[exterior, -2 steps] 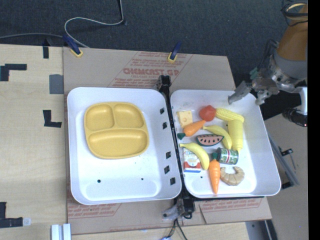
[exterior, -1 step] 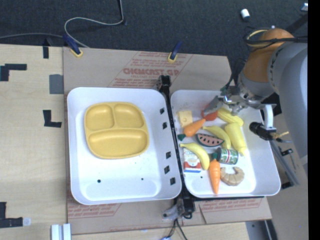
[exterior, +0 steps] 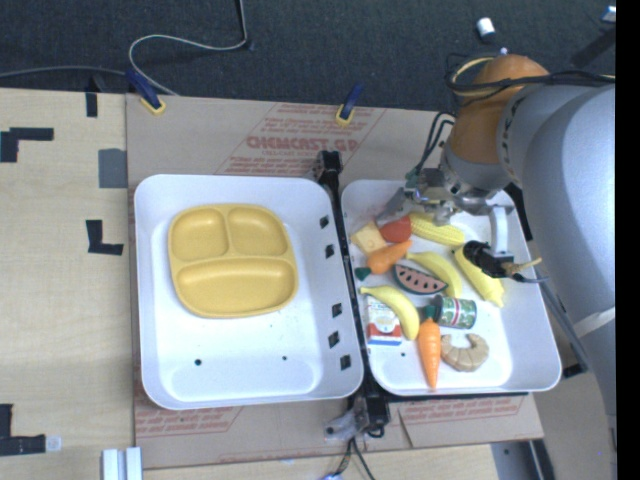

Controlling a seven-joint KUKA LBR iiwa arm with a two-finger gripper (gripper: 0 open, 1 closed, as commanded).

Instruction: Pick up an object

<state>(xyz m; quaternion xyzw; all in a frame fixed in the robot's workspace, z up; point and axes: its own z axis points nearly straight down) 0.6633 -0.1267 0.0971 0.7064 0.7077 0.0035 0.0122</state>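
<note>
The right bin point(exterior: 530, 363) holds several toy foods. Among them are a red tomato point(exterior: 397, 230), a cheese wedge point(exterior: 368, 237), a small orange carrot point(exterior: 385, 258), a watermelon slice point(exterior: 420, 278), yellow bananas point(exterior: 438, 232) and a green-labelled can point(exterior: 456, 313). A long carrot point(exterior: 428, 353) and a tan pastry point(exterior: 468, 350) lie near the front. My gripper point(exterior: 416, 200) hangs low over the bin's far end, just above the tomato and the cheese. I see nothing held in it.
The left bin point(exterior: 160, 368) holds a yellow divided plate point(exterior: 233, 258). The arm's grey body point(exterior: 575, 198) covers the right side of the right bin. A clip point(exterior: 326, 164) sits where the two bins meet at the back. A white packet point(exterior: 382, 326) lies beside another banana point(exterior: 396, 308).
</note>
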